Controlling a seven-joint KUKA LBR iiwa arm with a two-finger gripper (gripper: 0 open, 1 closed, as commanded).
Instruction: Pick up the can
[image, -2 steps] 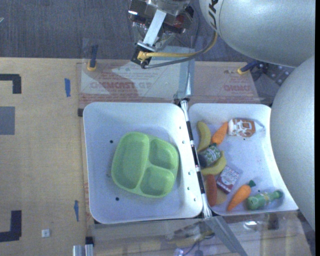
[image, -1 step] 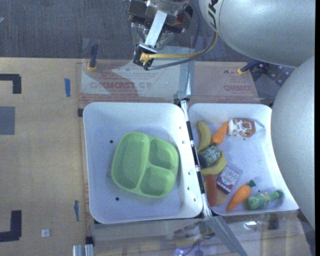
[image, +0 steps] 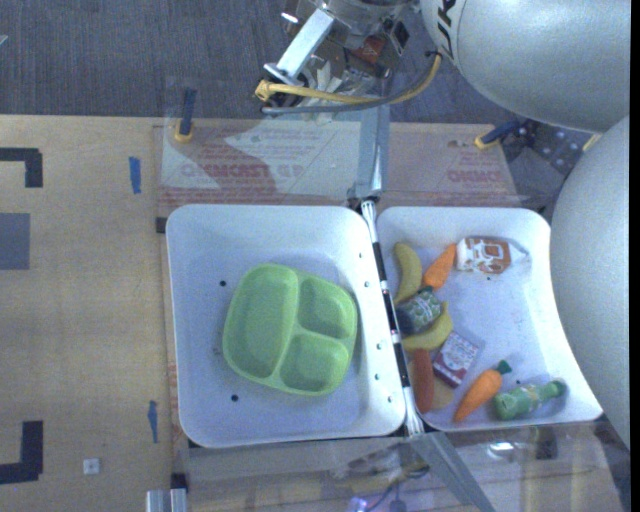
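Observation:
The can (image: 417, 310) is small and dark with a green-blue label. It lies at the left side of the right bin (image: 535, 300), wedged among two bananas (image: 406, 270). My gripper (image: 335, 45) hangs high at the top of the camera view, beyond the far edge of both bins and well away from the can. Cables and metal parts surround it. The arm's big grey body fills the upper right and runs down the right side.
The left bin (image: 190, 300) holds a green divided plate (image: 290, 328). Around the can in the right bin lie two carrots (image: 478, 392), a red packet (image: 458, 358), a brown sausage (image: 424, 380), a green bottle (image: 525, 398) and a white-brown carton (image: 485, 255).

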